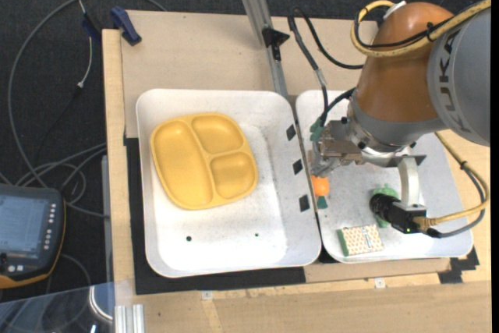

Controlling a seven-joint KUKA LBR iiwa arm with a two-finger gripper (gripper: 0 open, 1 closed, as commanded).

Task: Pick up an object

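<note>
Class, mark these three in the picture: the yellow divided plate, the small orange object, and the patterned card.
yellow divided plate (204,161), camera view, its central divider.
small orange object (320,186), camera view, its middle.
patterned card (361,240), camera view, its face.

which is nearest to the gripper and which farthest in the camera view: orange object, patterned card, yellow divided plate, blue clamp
From the gripper, at the right bin's left edge:
1. Orange object, just below it in the right bin.
2. Patterned card, lower in the right bin, near its front edge.
3. Yellow divided plate, in the left bin.
4. Blue clamp, at the bench's far left corner.
</note>
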